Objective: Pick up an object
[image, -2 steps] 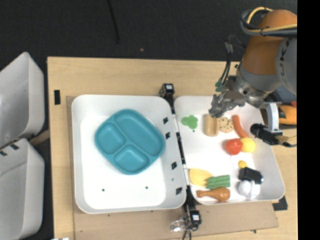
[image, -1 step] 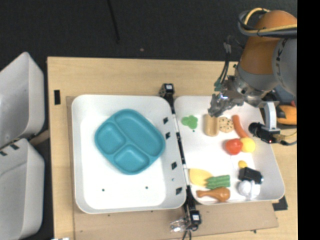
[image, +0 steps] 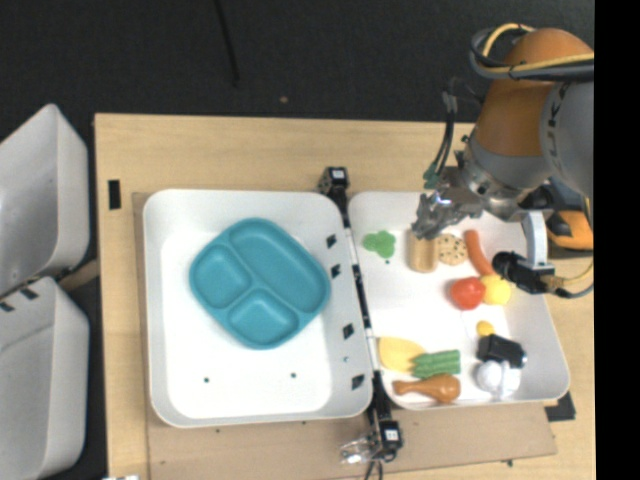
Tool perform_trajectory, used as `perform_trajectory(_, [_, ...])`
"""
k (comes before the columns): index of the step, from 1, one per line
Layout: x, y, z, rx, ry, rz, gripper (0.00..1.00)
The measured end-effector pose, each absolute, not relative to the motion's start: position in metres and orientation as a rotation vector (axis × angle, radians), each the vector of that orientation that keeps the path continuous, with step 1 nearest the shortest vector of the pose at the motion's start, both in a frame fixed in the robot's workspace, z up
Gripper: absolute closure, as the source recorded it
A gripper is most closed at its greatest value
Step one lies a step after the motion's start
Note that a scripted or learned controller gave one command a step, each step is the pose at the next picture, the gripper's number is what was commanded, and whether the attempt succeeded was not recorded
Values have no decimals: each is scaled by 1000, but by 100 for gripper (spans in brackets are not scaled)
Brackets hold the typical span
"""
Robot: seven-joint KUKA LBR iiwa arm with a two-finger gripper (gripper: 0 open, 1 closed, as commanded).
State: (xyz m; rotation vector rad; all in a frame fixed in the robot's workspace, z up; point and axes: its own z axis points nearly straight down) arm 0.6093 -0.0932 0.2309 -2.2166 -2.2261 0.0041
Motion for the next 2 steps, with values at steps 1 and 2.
perform_trajectory(1, [607,-85,238,-2218,-2226,2,100])
perform_trajectory(2, [603,-98,249,-2222,-2222,2,100])
